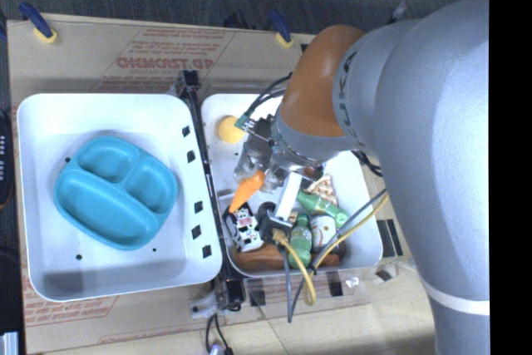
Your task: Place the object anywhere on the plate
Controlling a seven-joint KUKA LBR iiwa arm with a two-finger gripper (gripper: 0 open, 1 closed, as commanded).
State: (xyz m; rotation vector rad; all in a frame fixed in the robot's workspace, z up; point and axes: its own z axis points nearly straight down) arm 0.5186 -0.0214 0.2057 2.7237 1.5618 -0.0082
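Camera view looks down on two bins, and the step in hand is the pick: nothing lies on the plate yet.

The left bin (33, 179) holds just the blue plate (116, 191), a three-part dish sitting near the bin's middle, a little toward 9 o'clock. Its compartments are bare.

The right bin (218, 108) is crowded. A yellow ball (228, 128) sits at about 11 o'clock in it, apart from the rest. Below it an orange carrot (246, 190) lies tilted near the left wall, and a small black-and-white toy (243, 229) sits just beside the carrot's lower end, at about 7 o'clock. Green bottles (302, 235) and a brown roll (258, 259) are packed along the 6 o'clock edge.

The gripper (268, 170) is low over the middle of this bin, just beside the carrot's upper end. That makes the carrot the likeliest thing to be picked, though this is a guess. Whether the claw is open, closed or gripping anything I cannot tell, since the wrist hides it from above.

The arm (416, 112) comes in from 3 o'clock, bent steeply down, its orange band (320, 79) right above the wrist and covering the bin's 1 o'clock corner.

Next, the move calls for a sure hold on one thing, a straight lift clear of the clutter and the wall between the bins, then a carry toward 9 o'clock and a release over the plate.
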